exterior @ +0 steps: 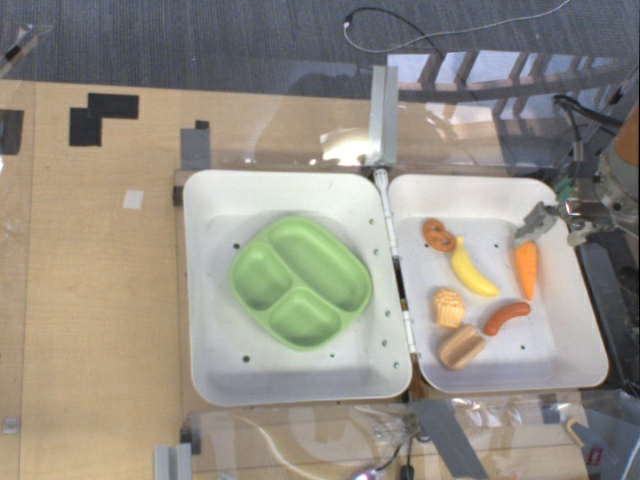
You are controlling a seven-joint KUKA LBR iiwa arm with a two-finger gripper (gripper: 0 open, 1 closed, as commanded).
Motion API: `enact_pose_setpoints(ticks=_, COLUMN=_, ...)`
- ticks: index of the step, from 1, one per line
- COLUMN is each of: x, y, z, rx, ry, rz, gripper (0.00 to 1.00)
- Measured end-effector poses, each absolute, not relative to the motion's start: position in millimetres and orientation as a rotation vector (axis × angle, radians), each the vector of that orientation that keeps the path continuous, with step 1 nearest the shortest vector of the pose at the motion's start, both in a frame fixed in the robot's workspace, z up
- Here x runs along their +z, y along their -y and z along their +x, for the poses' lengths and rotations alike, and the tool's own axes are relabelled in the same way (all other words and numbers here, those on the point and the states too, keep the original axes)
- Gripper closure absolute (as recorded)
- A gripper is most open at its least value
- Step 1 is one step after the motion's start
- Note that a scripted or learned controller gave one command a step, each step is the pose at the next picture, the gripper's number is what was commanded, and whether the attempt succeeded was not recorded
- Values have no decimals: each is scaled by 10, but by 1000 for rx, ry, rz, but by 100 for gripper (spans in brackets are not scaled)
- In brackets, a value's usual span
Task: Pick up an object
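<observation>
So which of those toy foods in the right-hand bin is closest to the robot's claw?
The carrot. It lies just below the gripper near the bin's right side, while the banana, sausage and corn sit farther left.

End effector (540, 222) hovers just above carrot (526, 270).
</observation>
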State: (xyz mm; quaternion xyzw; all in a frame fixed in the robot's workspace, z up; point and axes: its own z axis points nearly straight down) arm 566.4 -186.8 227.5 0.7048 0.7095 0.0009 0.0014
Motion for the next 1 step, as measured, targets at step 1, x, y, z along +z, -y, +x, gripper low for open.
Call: enact_pose_setpoints(ticks=1, x=1035, y=2050, z=5966, rx=2, ry=-2289, rz=2149, gripper=0)
